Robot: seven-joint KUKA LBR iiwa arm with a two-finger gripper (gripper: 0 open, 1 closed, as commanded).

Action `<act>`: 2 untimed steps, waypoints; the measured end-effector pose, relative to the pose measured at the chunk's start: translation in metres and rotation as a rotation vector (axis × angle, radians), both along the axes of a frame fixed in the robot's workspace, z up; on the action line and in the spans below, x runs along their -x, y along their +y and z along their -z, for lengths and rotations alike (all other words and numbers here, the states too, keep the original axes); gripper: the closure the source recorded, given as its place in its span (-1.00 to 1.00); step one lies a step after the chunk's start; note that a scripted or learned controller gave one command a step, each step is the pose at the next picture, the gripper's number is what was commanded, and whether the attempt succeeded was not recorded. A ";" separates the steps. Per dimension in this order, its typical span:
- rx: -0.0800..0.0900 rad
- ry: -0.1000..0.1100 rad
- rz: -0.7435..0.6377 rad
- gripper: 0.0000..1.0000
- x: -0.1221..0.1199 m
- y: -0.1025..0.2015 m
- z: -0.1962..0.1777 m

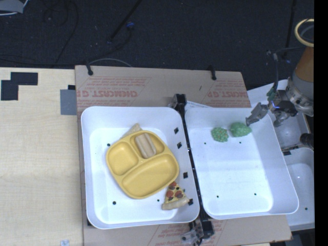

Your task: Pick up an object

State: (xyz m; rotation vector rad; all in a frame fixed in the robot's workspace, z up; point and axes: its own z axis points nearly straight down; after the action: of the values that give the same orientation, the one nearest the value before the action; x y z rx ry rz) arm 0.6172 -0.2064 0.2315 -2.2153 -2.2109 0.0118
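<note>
**Green pieces in the right bin, gripper at the rim**

Green lumps — two of them, knobbly like toy broccoli — sit near the far edge of the right bin (241, 188). One green piece (220, 134) lies toward the divider; the other green piece (240, 129) lies just beside it, nearer the arm. Left bin (97, 199) holds a yellow divided plate (143, 169) with a tan sausage-like item (146, 145) in one compartment; a pizza slice toy (175, 196) lies off the plate's near corner.

Gripper (269, 113) hangs at the right bin's far right corner, close to the nearer green piece, nothing seen between its fingers. Spread of the fingers — cannot tell from this angle.

Judged step: approach, grasp not yet made. Next move likely calls for a short shift toward the nearer green piece, centring over it, then a descent. Risk: the two pieces lie close, so a finger could nudge the neighbour.
</note>
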 end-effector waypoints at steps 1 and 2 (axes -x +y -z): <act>0.003 -0.013 -0.002 -1.00 -0.003 0.000 -0.007; 0.002 -0.008 -0.001 -1.00 0.002 0.008 0.040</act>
State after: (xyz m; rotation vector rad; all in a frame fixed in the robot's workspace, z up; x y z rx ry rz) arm 0.6153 -0.1985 0.1912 -2.2186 -2.2172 0.0047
